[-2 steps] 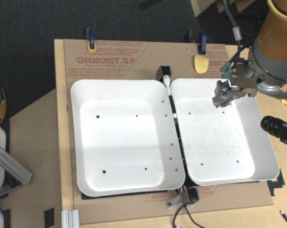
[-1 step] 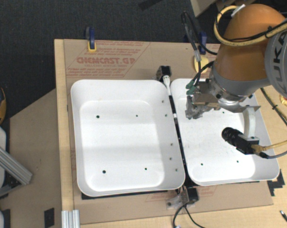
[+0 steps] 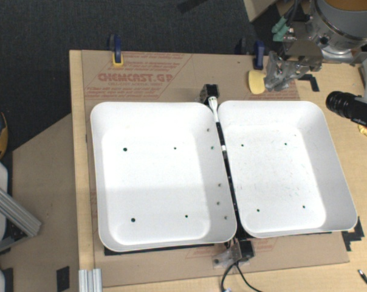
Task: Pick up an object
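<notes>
Camera view: a yellow object (image 3: 256,81) lies touching the left side of the gripper (image 3: 279,81), beyond the right bin (image 3: 329,163); finger state unclear.

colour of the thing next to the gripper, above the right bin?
Pale yellow object, camera view.

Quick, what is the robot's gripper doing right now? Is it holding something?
Gripper: above the bench behind the right bin, beside a small yellow object; open, shut or holding cannot be told.

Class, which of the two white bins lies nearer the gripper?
The right bin: the gripper hangs just beyond its far edge, while the left bin lies further away.
</notes>
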